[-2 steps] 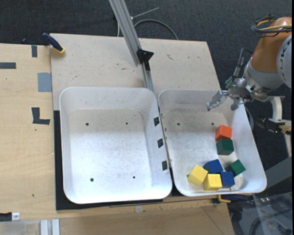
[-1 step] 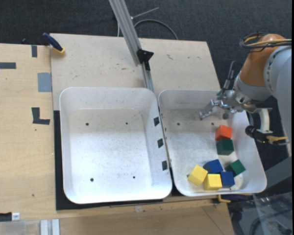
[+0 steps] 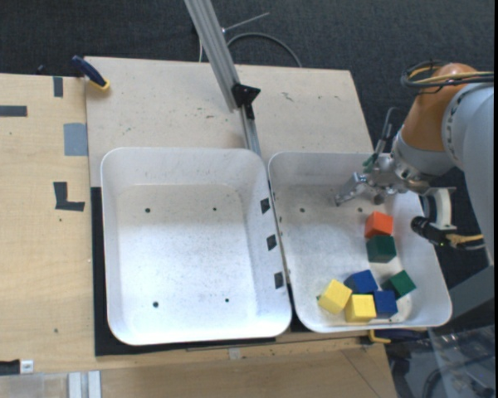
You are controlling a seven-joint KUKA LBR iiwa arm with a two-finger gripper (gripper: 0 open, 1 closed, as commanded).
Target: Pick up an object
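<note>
End effector sits over the upper part of the right bin, fingers spread, nothing between them. Orange block lies just beside it, touching a dark green block. Yellow blocks, blue blocks and another green block cluster at the bin's near corner. Left bin adjoins on the worktop.

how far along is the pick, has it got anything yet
Nothing looks picked yet. The gripper hangs over the right bin with no block seen between its fingers. All blocks lie in the bin: the orange block sits closest, the yellow block farther off. Grasp and lift remain.
</note>
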